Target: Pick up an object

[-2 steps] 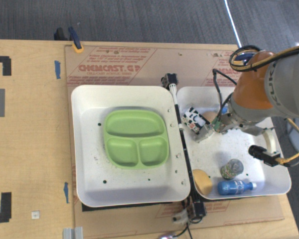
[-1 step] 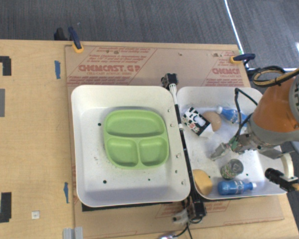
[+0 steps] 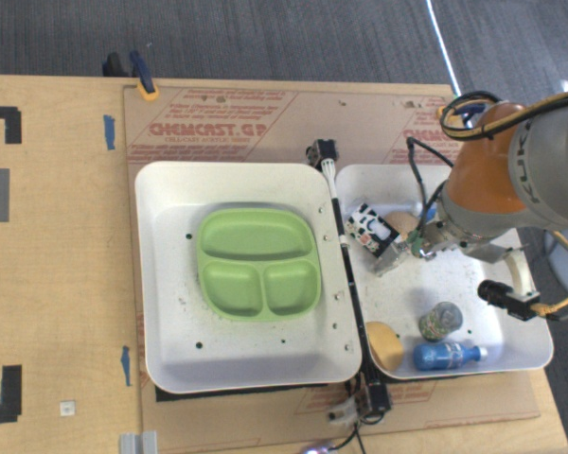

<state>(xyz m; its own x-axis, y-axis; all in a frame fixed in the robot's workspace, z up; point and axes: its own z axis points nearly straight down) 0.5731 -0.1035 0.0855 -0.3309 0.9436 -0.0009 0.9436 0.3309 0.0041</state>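
The gripper [image 3: 390,253] sits in the right bin [image 3: 525,348], touching the cow-patterned toy [image 3: 364,225] at its ten o'clock; whether it grips, I cannot tell. A blue bottle [image 3: 448,355] lies at five o'clock.

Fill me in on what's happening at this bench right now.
The arm's gripper is down in the right bin, close beside a black-and-white cow-patterned item. A blue bottle, a round grey-green object and a tan disc lie nearer the front. The left bin holds a green divided plate.

"CHEMCAST GP" in red on brown board [image 3: 208,129]
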